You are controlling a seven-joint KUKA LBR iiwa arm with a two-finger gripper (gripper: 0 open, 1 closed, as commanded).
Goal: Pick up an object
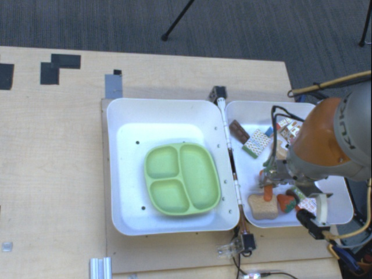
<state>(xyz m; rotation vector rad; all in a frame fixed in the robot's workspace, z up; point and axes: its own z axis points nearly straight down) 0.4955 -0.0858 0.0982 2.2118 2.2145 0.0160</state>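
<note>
The right bin point(250, 217) holds several small items. A tan, bread-like block point(263, 207) lies at its near edge, with a small orange piece point(267, 195) just above it and a red piece point(285, 202) to its right. A brown bar point(237, 131) and a green-and-white packet point(254, 144) lie at the far left of this bin. My gripper point(269, 181) reaches down into the bin, right over the orange piece. The wrist and the arm's orange band point(317, 135) cover the middle of the bin.
The left bin point(125, 156) holds a light green divided plate point(183, 179). A small blue item point(268, 132) and a printed packet point(288, 129) sit at the back of the right bin. A white packet point(311, 205) lies near its right front. Cables run along the bench front.
</note>
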